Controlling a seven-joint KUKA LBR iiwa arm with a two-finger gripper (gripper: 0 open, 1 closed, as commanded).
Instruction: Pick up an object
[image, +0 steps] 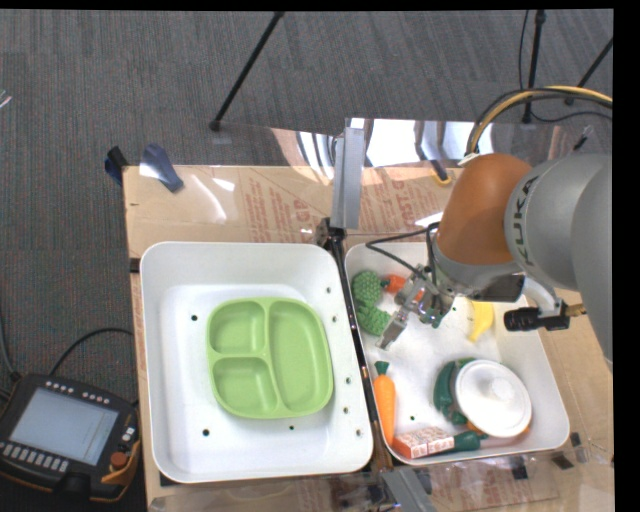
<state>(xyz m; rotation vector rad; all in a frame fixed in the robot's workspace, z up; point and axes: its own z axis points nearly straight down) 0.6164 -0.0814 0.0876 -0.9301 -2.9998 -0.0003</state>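
I've got the arm (520, 225) in from 3 o'clock, wrist over the right bin (556, 400), gripper (397, 327) down at the bin's upper-left part. Fingers look parted, nothing between them, so it's released, no grasp. Fingertips sit just beside the green toy (371, 303), which lies against the bin's left wall at about 10 o'clock in that bin; can't tell if they touch it. Small orange bit (396, 284) near the wrist at 12 o'clock of the gripper, partly hidden. Carrot (385, 398) lies along the left wall at 7 o'clock, below the gripper, apart from it. Banana (483, 320) at 3 o'clock of the gripper, partly under the arm. White bowl (495, 395) on a green thing (447, 388) at 5 o'clock in the bin. Small box (424, 440) at the bottom edge, just beside the carrot tip. Left bin (165, 400) holds a green divided plate (270, 357), roughly centred. Pendant (65, 430) sits on the floor at 8 o'clock of the bench.
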